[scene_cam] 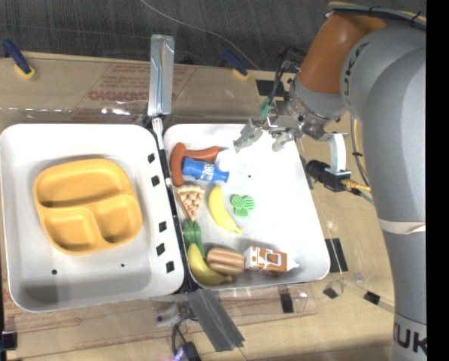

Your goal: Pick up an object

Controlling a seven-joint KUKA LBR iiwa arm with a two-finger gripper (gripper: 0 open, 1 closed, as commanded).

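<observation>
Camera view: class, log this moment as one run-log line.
gripper: open, above right bin far edge | held: nothing | toy food untouched | yellow tray: left bin

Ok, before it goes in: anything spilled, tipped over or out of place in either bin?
Nothing stands out. The toy foods sit crowded along the left and near sides of the right white bin, none outside it. The yellow compartment tray lies flat in the left white bin. The gripper hovers open above the right bin's far edge, holding nothing.
</observation>
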